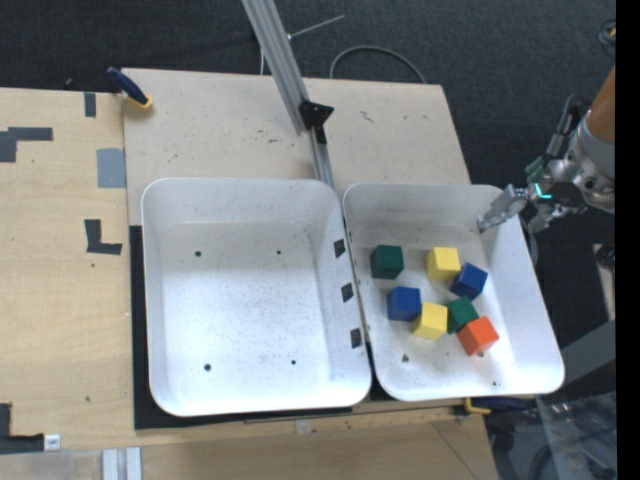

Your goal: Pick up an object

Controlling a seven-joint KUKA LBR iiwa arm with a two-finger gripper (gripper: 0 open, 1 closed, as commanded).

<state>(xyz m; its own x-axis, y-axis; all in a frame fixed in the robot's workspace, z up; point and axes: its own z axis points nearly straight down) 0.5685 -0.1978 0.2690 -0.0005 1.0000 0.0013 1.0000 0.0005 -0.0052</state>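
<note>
Hovering gripper (pixel 512 208) over right bin's (pixel 520 363) upper right rim, finger spread impossible to tell, coloured cubes (pixel 433 290) well apart below

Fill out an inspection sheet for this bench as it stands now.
Surface: scuffed wooden bench bearing left white bin and right white bin.
Job's things: seven small cubes in the right bin: two green, two yellow, two blue, one orange.
Clutter: blue-and-yellow clamp at the bench's far left corner.
Gripper: gripper at the right bin's far right rim, holding nothing.
Cables: thin loop behind the bench.
Surroundings: dark carpet.
</note>
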